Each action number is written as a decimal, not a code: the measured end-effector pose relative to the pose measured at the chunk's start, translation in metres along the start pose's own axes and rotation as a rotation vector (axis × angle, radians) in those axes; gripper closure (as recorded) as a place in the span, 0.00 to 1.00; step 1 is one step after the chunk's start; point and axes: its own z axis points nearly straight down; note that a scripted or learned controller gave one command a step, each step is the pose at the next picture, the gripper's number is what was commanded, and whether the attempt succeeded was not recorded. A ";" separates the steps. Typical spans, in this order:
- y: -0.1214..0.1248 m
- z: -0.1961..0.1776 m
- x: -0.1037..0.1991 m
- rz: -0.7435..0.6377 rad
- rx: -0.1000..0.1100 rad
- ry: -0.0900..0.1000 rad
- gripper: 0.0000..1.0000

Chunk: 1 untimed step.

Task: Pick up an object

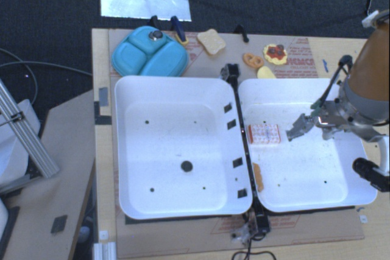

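Currently the gripper (pixel 300 128) hovers in the right bin (pixel 347 195), centre-right of frame, its fingers (pixel 295 131) nothing between them; spread too blurred, cannot tell. Likely target: a patterned red-and-white packet (pixel 264 134) lying flat just left of the fingers, close to the bin's left wall. An orange strip (pixel 258 177) lies lower, against the same wall. Risk: packet lies flat and thin, so the fingers may skid over it or shove it into the wall.
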 end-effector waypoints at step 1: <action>-0.002 0.125 -0.090 0.010 0.009 -0.002 0.00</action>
